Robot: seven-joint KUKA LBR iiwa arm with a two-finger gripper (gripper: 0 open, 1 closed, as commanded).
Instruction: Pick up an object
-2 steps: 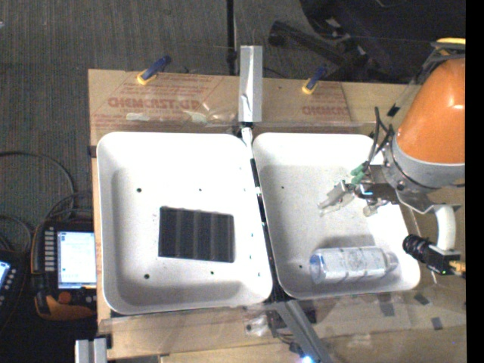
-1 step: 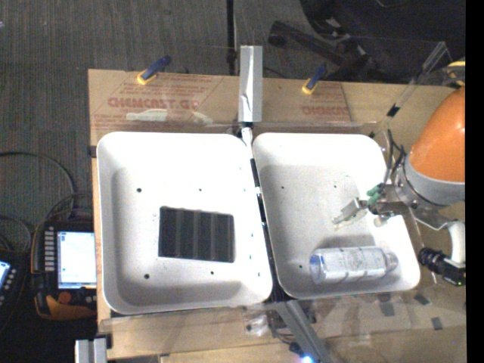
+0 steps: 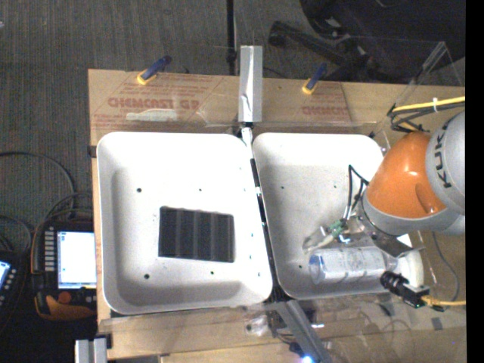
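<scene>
My tool low in the right bin, grip I cannot tell; clear bottle beside it; dark pad in left bin

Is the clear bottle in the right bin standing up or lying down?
Lying down. The clear bottle rests on its side along the right bin's floor near the front wall, long axis running left to right, beneath the arm's wrist.

Matt white plastic bins; glossy orange band; clear crinkled plastic bottle.
</scene>
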